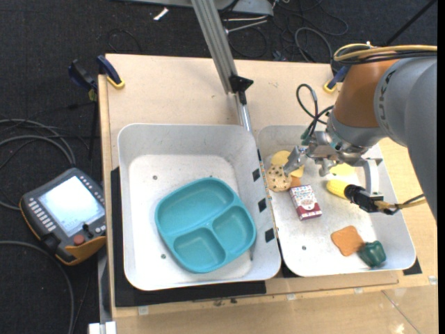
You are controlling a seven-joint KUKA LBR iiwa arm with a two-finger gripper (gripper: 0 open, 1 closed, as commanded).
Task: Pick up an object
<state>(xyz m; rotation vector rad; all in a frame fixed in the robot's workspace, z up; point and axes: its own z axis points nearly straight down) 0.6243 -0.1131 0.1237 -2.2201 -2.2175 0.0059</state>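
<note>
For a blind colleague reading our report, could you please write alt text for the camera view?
A grey robot arm reaches from the right, its gripper low over the right bin, which holds a cookie, a small red carton, a yellow toy, an orange piece and a green pepper. The left bin holds a teal divided tray.

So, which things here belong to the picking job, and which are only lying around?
For the job:
- hand
- cookie
- small red carton
- yellow item
- orange slice
- green pepper

Lying about:
- teal divided plate
- teach pendant
</note>
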